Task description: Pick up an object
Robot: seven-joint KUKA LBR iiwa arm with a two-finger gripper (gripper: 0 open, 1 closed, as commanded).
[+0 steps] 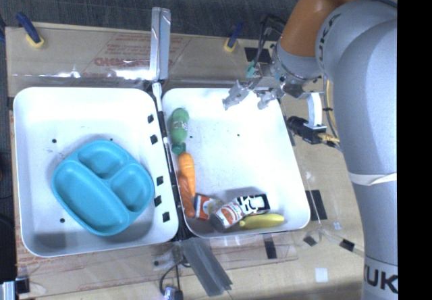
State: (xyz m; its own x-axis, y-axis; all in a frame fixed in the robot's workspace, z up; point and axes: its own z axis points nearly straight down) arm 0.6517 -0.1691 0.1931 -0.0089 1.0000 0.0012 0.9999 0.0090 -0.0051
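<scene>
overhead, the jaws [248, 97] hang open and empty above the right bin's [283, 157] far edge.

Green bottle [179, 126], orange carrot [186, 178], yellow banana [262, 221], lying along right bin's [283, 150] edges

Partial "KU" lettering is seen on the grey arm [378, 278], at its lowest visible section, cut off at the frame edge. Red printing is visible on the transparent sheet [128, 52] along the tabletop's far edge, behind the left bin; it is mirrored or faint and cannot be read. A label with black-and-white and orange-red graphics is carried by the can [237, 209] at the right bin's near edge; its text is too small to be read.
</scene>
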